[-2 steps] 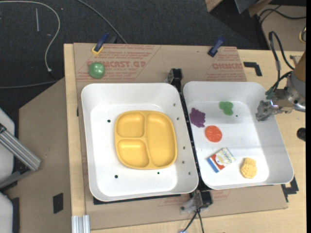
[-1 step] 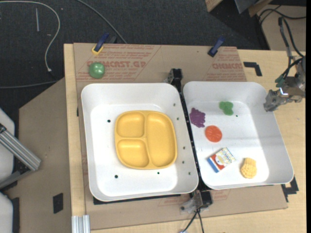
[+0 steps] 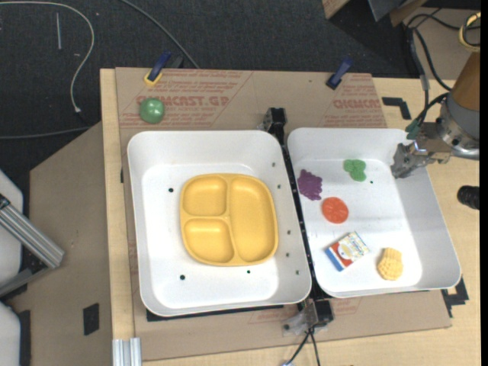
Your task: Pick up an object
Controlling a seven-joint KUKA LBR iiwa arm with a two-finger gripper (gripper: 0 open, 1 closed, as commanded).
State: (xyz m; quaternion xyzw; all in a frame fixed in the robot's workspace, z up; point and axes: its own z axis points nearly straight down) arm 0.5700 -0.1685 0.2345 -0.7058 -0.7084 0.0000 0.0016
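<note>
The right bin (image 3: 427,227) holds a green toy (image 3: 354,168), a purple toy (image 3: 309,183), a red round toy (image 3: 335,210), a small red, white and blue box (image 3: 348,251) and a yellow ridged toy (image 3: 390,264). My gripper (image 3: 402,163) hangs over the bin's upper right edge, right of the green toy and apart from it. Nothing shows between its fingers.
The left bin (image 3: 152,204) bears a yellow divided plate (image 3: 229,219). A green ball (image 3: 152,110) lies on the cardboard behind the left bin. Blue clamps (image 3: 158,69) hold the board's back edge. Cables run at the right.
</note>
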